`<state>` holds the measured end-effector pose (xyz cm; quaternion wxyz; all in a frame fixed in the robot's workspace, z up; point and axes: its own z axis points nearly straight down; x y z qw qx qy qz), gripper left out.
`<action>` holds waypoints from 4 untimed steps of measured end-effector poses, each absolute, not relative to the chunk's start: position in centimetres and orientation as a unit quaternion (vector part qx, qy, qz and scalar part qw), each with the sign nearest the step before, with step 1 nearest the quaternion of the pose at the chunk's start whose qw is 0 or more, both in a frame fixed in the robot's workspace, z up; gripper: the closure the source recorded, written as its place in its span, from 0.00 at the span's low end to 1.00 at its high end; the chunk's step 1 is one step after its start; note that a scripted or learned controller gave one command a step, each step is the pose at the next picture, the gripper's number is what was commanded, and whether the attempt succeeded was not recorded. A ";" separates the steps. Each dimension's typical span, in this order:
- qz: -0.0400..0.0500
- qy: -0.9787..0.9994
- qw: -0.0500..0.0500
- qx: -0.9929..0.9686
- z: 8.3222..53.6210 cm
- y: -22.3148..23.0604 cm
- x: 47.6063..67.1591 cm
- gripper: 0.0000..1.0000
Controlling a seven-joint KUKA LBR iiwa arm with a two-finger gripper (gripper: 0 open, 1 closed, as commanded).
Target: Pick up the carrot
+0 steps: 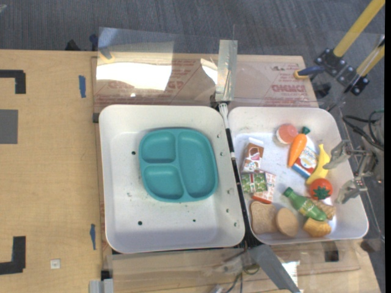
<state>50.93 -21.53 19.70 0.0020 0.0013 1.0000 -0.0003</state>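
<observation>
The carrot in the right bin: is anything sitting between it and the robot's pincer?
Yes. The pincer sits at the right bin's right edge. Between it and the carrot lie a banana and a flat packet that the carrot partly rests on. Nothing covers the carrot from above.

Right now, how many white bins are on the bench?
2: the left bin holds a teal divided plate; the right bin holds the carrot among other toy food.

carrot (297, 148) lies in the right bin (351, 224) among toy food.
</observation>
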 end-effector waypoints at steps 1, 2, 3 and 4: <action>-0.002 1.000 0.006 -0.019 9.7 -17.8 54.0 0.00; -0.001 1.000 0.007 -0.021 10.6 -17.6 54.1 1.00; -0.002 1.000 0.007 0.000 19.3 -20.4 54.7 1.00; -0.001 0.999 0.005 -0.053 9.6 -15.0 51.2 1.00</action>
